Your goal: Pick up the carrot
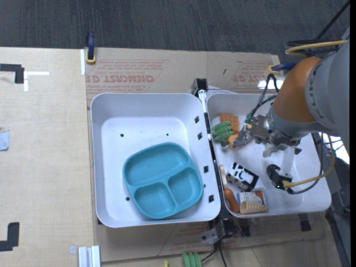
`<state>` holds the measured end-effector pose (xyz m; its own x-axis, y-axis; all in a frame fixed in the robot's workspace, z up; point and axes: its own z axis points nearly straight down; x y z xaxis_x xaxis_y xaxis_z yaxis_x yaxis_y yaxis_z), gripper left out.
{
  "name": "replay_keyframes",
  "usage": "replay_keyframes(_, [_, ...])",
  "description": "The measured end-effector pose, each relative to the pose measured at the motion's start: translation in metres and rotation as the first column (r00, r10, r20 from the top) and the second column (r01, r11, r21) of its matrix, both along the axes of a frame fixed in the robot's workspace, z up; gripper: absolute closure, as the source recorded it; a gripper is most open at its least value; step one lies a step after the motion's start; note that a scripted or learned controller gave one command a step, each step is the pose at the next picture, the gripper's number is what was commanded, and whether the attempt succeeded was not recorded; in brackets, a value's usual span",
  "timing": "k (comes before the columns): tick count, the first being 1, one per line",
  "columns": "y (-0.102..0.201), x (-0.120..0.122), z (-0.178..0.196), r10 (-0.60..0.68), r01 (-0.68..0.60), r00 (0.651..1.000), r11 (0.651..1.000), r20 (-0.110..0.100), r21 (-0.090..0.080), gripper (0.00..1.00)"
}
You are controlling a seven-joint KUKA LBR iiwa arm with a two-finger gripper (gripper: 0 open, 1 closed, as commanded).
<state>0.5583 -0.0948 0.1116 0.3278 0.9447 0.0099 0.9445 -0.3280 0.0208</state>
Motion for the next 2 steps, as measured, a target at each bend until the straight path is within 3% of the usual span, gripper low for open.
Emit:
replay_keyframes(1, [-0.007,0.020,-0.021,-0.314,0.314,0.949,0.949,-0.028,-0.005,0.00])
replay_keyframes(2, [-0.014,0.076,-0.021,-0.410,0.410,0.912,0.912,-0.031,-0.006,0.00])
